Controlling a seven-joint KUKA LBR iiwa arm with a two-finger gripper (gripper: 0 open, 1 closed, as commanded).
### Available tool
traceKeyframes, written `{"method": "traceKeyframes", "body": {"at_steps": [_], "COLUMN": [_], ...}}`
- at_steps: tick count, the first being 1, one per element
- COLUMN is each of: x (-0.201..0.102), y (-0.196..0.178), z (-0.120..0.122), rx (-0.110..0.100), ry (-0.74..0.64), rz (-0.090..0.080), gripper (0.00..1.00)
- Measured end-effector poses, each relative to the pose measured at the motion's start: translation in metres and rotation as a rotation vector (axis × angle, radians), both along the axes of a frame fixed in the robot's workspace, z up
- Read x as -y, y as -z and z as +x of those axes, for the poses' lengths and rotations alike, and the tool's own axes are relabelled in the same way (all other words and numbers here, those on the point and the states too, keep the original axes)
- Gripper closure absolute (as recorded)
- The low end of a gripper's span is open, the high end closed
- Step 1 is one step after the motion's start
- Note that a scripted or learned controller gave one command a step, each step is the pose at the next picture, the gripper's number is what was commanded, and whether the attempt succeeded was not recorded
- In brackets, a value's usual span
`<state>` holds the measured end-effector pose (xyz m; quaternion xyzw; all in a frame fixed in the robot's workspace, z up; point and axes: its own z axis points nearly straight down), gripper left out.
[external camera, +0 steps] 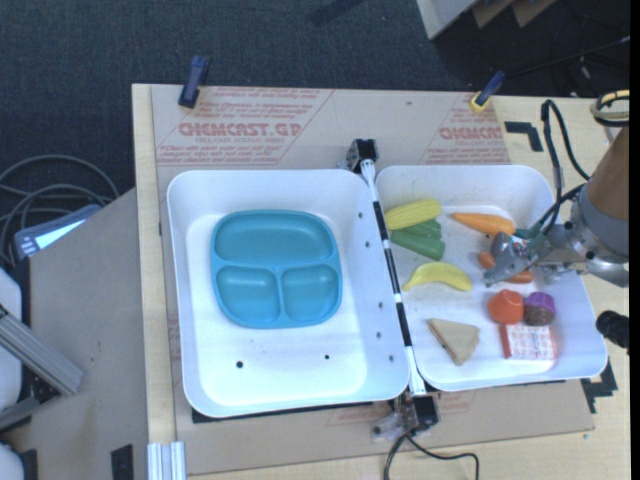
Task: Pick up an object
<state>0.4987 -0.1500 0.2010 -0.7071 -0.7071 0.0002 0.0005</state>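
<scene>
So the pincer (508, 259) sat low in the right bin (580, 363), right between the carrot (483, 223) and the tomato (507, 306). Couldn't tell if it was open or gripping anything, too blurry. Banana (437, 278), corn (413, 213), green pepper (420, 239), bread wedge (455, 340) and purple grapes (540, 308) lay around it. Left bin (195, 368) had a blue divided plate (275, 268).
</scene>
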Motion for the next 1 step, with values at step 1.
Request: {"method": "traceKeyframes", "body": {"at_steps": [1], "x": [0.0464], "y": [0.1165], "z": [0.0667], "rx": [0.001], "ry": [0.000], "rz": [-0.001], "gripper": [0.00]}}
